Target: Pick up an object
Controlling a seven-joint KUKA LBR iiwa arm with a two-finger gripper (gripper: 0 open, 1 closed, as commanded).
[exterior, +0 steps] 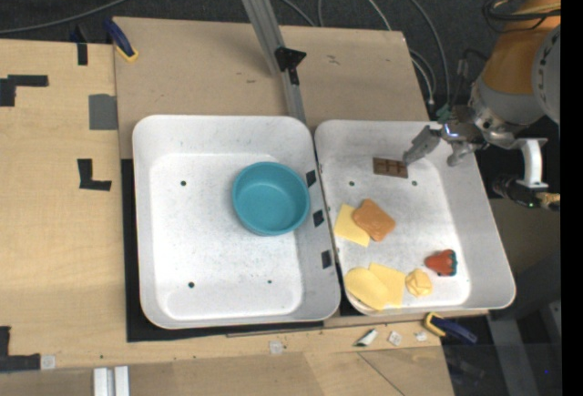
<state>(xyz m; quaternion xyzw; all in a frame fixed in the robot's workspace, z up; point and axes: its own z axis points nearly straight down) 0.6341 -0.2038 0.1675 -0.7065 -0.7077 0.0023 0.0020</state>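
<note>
My end effector (439, 146), fingers spread and empty, should descend squarely over the brown block (390, 167) before closing.

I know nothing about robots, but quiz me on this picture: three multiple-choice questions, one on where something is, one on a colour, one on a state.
1. Where is the bowl?
A. left bin
B. right bin
C. on the bench

2. What colour is the bowl?
A. red
B. teal blue
C. yellow

3. How does the bowl stand?
A. upside down
B. on its side
C. upright, opening up

Answers:
1 A, it sits inside the left bin.
2 B, its rim and inside are teal blue.
3 C, its hollow inside faces the camera.
</note>
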